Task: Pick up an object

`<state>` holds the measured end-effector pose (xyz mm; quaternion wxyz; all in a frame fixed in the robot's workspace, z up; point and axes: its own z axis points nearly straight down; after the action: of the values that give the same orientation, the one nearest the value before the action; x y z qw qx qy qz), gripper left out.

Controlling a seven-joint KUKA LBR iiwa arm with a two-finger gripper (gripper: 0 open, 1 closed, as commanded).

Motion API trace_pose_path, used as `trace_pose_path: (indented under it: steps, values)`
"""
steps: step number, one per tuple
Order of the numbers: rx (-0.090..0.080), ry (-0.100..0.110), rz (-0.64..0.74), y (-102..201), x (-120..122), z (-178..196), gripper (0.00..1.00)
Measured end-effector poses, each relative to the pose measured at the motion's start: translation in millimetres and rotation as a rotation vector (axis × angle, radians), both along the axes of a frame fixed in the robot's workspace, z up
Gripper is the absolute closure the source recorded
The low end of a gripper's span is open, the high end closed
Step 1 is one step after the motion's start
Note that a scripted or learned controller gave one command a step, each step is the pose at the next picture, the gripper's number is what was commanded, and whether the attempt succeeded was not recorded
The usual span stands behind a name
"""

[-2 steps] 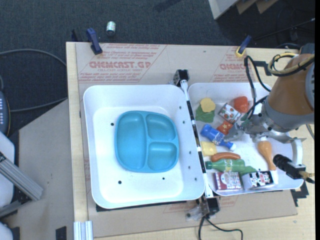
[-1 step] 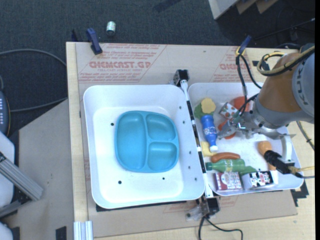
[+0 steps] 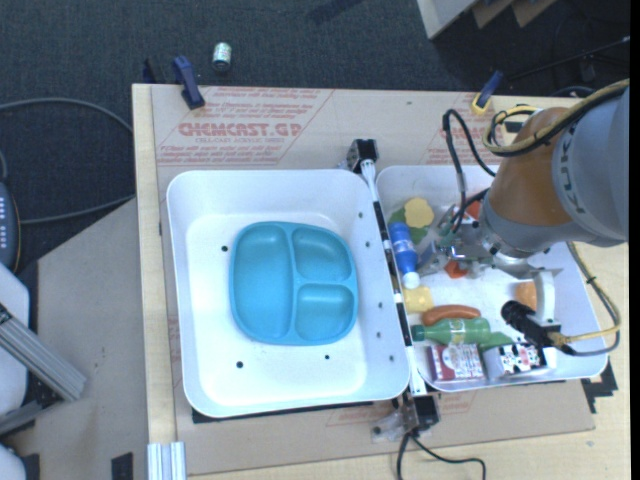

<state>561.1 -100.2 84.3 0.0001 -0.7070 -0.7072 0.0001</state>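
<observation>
Objects for picking lie crowded in the right bin point(image 3: 590, 368): nearest us a green bottle point(image 3: 465, 333) beside a sausage point(image 3: 452, 314), farther back a blue-capped bottle point(image 3: 403, 248) and a yellow piece point(image 3: 418, 212). We judge a straight descent onto one piece standing apart from its neighbours works best. The end effector point(image 3: 455, 253) sits low among them, and we cannot tell its opening or what lies beneath the arm.
</observation>
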Motion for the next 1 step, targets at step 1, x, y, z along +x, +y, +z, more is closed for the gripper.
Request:
trace_pose_path:
  steps: [1]
  values:
    - [-0.001,-0.002,0.001,-54.3,103.2,0.9,0.00]
